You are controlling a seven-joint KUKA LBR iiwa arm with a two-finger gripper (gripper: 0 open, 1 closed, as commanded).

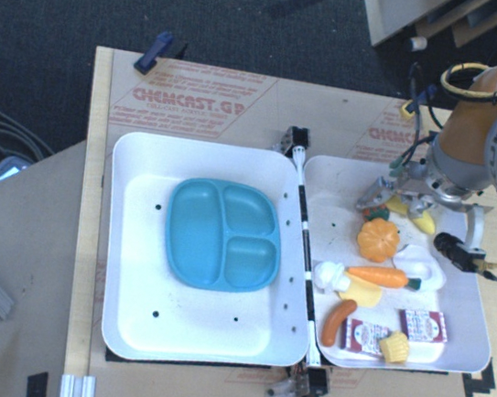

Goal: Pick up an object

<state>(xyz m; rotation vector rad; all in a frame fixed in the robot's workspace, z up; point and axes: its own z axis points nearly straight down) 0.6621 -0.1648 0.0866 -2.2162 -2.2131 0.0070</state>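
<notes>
The banana (410, 213), a yellow toy, lies at the far end of the right bin (477, 338), partly under the gripper (395, 198). It looks the likeliest target, though that is a judgement. Nothing is lifted: every item rests on the bin floor, so the pick is not yet done. Just on the near side of the banana sits an orange (378, 241); nearer again, a carrot (377, 277), a sausage (335, 321), two small cartons (395, 333) and a corn piece (395, 348). Left of the banana, in the other bin, lies a blue divided plate (224, 234).

The arm (481, 126) reaches down steeply, wrist low over the banana. Whether the fingers are apart or together, I cannot tell.
</notes>
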